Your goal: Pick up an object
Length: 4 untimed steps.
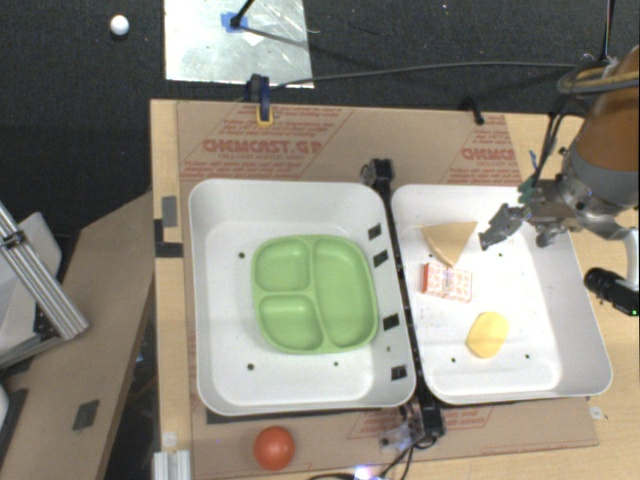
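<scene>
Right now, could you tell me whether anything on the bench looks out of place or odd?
One thing stands out: an orange-red ball sits on the cardboard at the front of the bench, outside both bins. The green divided tray lies in the left bin; the tan wedge, red-and-white packet and yellow piece lie inside the right bin.

I'm seeing a green divided plate (314, 294) sitting in the left bin (215, 218), an orange ball (274, 447) lying on the desk (330, 133) just in front of that bin, and a small white ball (120, 25) resting far back left.
</scene>
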Each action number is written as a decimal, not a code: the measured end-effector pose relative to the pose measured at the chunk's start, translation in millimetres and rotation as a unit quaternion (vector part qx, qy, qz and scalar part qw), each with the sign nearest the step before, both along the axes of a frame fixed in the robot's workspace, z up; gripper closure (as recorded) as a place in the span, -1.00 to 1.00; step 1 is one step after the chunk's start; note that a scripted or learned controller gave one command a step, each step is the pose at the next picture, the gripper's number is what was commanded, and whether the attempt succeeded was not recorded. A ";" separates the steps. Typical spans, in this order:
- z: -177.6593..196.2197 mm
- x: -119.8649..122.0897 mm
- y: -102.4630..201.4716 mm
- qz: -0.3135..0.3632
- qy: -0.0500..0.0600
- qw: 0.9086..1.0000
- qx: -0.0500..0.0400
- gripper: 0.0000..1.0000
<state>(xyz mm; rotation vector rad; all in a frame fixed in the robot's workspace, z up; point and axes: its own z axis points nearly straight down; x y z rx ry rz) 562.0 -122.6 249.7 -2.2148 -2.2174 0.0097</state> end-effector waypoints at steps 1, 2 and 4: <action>5.8 2.2 0.3 0.001 -0.005 1.000 -0.001 -1.00; -39.8 3.3 8.6 0.001 -0.004 1.000 0.000 -1.00; -152.5 -0.4 6.6 0.000 -0.005 1.000 0.000 -1.00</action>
